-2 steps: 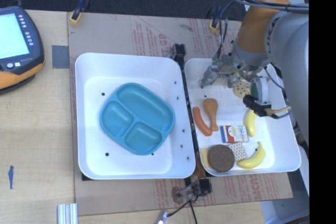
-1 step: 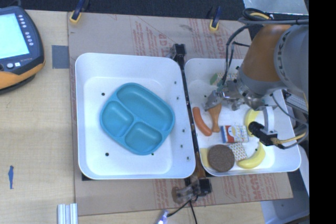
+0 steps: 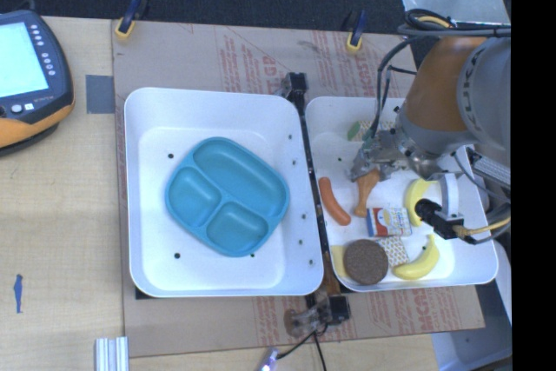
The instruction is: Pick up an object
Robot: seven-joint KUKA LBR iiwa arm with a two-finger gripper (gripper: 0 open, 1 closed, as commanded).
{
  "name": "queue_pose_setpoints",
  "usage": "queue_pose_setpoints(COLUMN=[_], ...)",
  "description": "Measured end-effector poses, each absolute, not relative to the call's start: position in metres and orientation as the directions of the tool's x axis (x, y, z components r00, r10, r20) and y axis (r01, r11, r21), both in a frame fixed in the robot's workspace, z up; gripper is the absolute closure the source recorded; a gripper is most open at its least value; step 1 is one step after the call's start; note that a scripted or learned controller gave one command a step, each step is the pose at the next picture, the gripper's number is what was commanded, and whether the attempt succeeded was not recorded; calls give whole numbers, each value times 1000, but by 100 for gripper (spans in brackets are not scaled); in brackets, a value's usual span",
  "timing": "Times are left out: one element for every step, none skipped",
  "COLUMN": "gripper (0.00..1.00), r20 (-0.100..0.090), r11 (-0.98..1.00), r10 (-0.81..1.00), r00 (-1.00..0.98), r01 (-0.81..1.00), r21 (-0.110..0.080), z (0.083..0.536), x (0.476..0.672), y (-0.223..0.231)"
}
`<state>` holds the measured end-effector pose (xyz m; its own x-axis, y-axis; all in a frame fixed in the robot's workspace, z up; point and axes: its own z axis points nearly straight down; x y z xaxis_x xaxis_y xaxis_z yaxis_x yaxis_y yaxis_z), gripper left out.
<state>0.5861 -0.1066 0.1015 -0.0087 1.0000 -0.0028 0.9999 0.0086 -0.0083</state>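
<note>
Where arm (image 3: 452, 91) bends, pincer (image 3: 372, 162) over carrot (image 3: 366, 188)

The divided plate (image 3: 228, 196) lies in the left bin (image 3: 139, 187); right of that bin, the right bin (image 3: 334, 113) holds a sausage (image 3: 334, 201), cookie (image 3: 366, 261) and banana (image 3: 420, 260).

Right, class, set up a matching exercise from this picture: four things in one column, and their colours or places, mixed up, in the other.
Things:
1. divided plate
2. sausage
3. banana
4. round cookie

Descriptions:
A. dark brown, front of the right bin
B. blue, alone in the left bin
C. yellow, curved, right bin's front corner
D. orange-red, beside the divider

Pairs: 1-B, 2-D, 3-C, 4-A
</note>
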Motion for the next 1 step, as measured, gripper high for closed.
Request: queue_pose_setpoints(gripper=[100], r20=[1], r11=[6], r10=[1000], r00=[-6], r01=[1000], r21=[-2], z=[193], x=[598], y=[-36])
